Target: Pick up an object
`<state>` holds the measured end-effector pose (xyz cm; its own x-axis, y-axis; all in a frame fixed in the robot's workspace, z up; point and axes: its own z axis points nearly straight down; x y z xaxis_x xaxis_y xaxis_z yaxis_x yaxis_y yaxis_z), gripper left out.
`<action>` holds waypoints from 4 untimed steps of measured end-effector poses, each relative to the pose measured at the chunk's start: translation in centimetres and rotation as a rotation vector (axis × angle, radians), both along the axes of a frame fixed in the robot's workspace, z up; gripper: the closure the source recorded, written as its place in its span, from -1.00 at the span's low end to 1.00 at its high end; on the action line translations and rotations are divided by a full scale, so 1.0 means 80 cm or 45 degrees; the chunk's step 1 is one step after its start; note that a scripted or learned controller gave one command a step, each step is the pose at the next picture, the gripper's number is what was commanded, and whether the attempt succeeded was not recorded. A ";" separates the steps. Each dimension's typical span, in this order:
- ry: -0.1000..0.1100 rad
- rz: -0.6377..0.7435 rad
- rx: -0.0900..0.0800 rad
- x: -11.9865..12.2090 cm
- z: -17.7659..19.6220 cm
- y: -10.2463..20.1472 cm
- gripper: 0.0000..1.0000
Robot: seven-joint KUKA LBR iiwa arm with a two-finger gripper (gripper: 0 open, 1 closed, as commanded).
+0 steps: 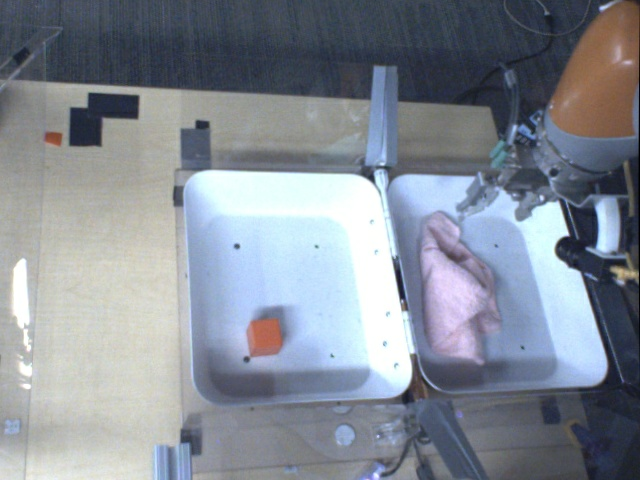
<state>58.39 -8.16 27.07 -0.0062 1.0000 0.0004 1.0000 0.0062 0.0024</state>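
Note:
A crumpled pink cloth [456, 290] lies in the right bin [540, 358], along its left side. A small orange cube [265, 337] sits in the left bin [300, 218], near the front left. My gripper [497, 204] hangs over the far part of the right bin, just up and to the right of the cloth's top end. Its fingers [471, 202] are spread open with nothing between them.
A metal post [381, 118] stands behind the seam between the two bins. Black flat pieces [100, 116] and a tiny orange piece [53, 139] lie on the wooden bench at the far left. A small black block [202, 126] sits behind the left bin.

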 end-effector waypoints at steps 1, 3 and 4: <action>0.001 -0.090 -0.001 -0.003 -0.146 -0.071 -1.00; -0.026 0.029 -0.004 -0.001 -0.210 -0.053 1.00; -0.008 0.181 -0.002 0.008 -0.042 0.012 1.00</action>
